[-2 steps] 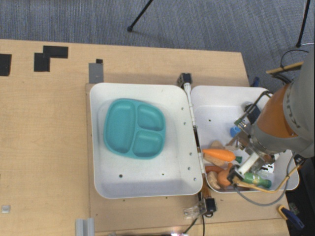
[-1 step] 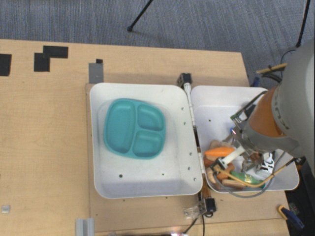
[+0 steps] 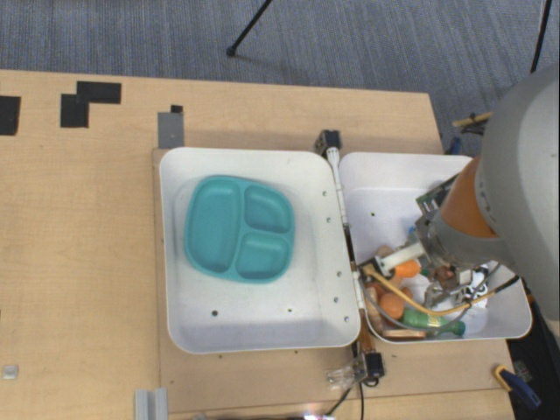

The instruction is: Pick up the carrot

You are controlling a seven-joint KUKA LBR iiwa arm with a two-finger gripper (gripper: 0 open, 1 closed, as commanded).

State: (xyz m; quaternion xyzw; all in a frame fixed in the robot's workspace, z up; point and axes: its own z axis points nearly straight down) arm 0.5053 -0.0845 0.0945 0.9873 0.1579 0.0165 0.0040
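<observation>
I have the gripper (image 3: 446,280) low in the right bin (image 3: 385,178), over clutter; can't tell its opening or hold. Carrot (image 3: 391,305) lies near the bin's left wall, beside the gripper, presumably my target.

You have little room around the carrot (image 3: 404,270): it lies in the near left corner of the right bin (image 3: 394,178), crowded by a white piece (image 3: 398,256) just above it, an orange ball (image 3: 391,305) and a green piece (image 3: 433,323) below. The arm (image 3: 516,173) covers that bin's right side. The bin's far left part is bare. In the left bin (image 3: 262,326), a teal tray (image 3: 238,227) takes the middle; its rim strips are free.
</observation>
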